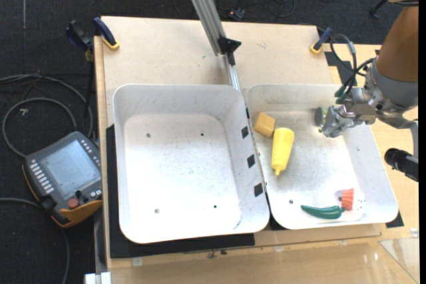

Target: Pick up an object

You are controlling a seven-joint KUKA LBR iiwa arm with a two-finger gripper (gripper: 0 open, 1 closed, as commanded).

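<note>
In the right bin (373, 169) lie a yellow squeeze bottle (281, 149), a small tan block (265, 124) just up and left of it, a green pepper (322, 211) near the front edge and a small orange piece (347, 197) beside the pepper. My gripper (329, 124) hangs over the bin's upper right part, to the right of the bottle and the block and apart from both. Nothing shows between its fingers.
The left bin (126, 143) sits beside the right one, sharing a raised divider. A slanted metal rail (203, 0) crosses the bench at the back. Clamps sit at the bench's back corners. A teach pendant (63, 173) lies on the floor at left.
</note>
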